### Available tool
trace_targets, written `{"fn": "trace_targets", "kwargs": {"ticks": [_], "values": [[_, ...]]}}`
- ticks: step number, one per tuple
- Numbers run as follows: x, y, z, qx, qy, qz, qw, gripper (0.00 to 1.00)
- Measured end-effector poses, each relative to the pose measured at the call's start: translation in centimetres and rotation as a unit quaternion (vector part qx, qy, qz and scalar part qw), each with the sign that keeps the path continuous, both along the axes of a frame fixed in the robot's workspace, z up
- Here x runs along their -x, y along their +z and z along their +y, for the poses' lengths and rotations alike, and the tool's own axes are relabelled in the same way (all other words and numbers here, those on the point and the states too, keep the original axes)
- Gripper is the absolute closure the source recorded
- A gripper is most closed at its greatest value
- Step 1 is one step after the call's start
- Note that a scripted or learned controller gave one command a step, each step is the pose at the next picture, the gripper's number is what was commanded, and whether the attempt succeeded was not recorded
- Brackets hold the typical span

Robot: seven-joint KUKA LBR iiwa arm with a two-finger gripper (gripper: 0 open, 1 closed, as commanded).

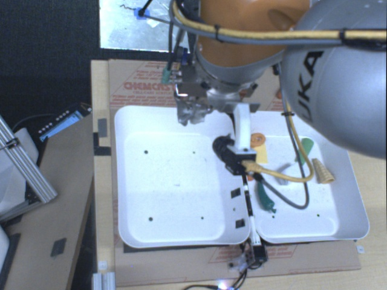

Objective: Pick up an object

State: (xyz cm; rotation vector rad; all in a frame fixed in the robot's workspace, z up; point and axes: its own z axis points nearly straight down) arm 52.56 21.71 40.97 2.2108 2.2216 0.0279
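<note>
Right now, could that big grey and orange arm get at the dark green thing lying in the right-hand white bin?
Probably yes: the dark green thing lies uncovered, though a yellow cable runs close by.

two bins side by side: left bin (175,186), right bin (326,222) holding small objects (263,198) near its left wall.

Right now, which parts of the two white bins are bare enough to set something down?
The left white bin has an open floor from its left wall to the centre divider. In the right white bin only the near strip is bare; farther back the dark green tool, yellow cable and tan ridged piece crowd it.
</note>
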Motion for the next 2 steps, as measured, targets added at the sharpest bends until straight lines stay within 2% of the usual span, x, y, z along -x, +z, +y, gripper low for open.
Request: {"fn": "trace_targets", "kwargs": {"ticks": [1, 2], "values": [[4.0, 0.3, 1.9, 0.0026, 0.001, 0.008, 1.0000, 1.00], [3.9, 1.4, 1.8, 0.0026, 0.003, 0.007, 1.0000, 1.00]]}}
